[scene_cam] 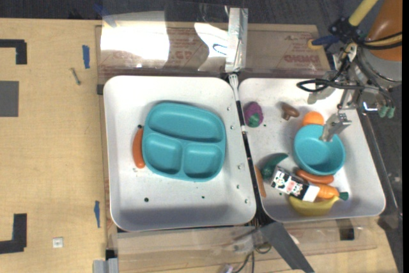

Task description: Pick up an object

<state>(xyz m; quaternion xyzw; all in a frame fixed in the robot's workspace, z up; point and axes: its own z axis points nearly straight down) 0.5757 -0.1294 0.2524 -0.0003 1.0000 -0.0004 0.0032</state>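
Note:
The right bin [364, 137] holds a teal bowl [318, 151], and an orange ball [312, 118] sits just behind it. A purple toy [254, 114] and a small brown piece [289, 111] lie toward the back left. Along the front are a black-and-white carton [291, 183], a carrot [324, 192], a yellow banana [312, 204] and a dark green piece [275, 163]. My gripper [333, 128] hangs over the bowl's far right rim, close to the orange ball. Nothing is visibly held in it.
The left bin [121, 156] carries a teal divided plate [184, 140] with an orange sausage-shaped toy [137, 148] along its left side. A ridge [239, 137] separates the bins. The arm with its cables [358, 73] comes in from the upper right.

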